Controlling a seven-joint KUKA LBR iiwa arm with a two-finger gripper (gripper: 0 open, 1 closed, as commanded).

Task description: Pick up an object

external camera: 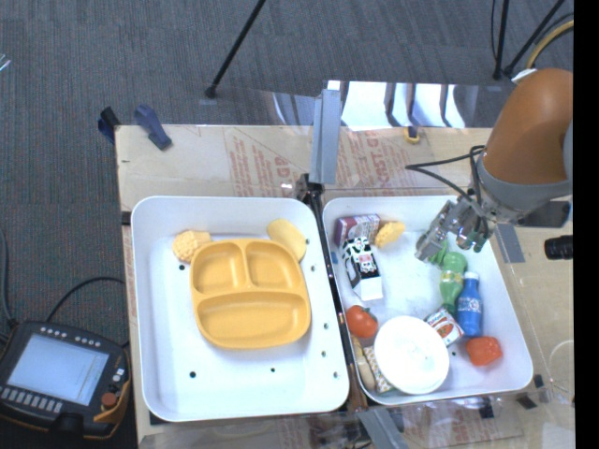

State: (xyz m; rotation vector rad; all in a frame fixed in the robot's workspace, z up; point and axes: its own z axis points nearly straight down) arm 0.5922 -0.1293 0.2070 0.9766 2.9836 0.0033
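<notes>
Grey carpet [140, 45] lies all about my bench [215, 157], whose board top bears red printing, and two thin black stand legs [241, 37] slant across the floor toward twelve o'clock. At about eight o'clock a control pendant [61, 377] with a pale screen rests on the carpet, its black cable [56, 299] curling beside it. A blue clamp [150, 126] grips the bench's edge near ten o'clock.

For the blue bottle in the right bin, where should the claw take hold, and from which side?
Probably across the blue bottle's middle, coming straight down from above. It lies flat, white cap toward the bin's far side, so its long sides face up. A green bottle crowds one side and a small can the other, so finger room looks tight.
</notes>
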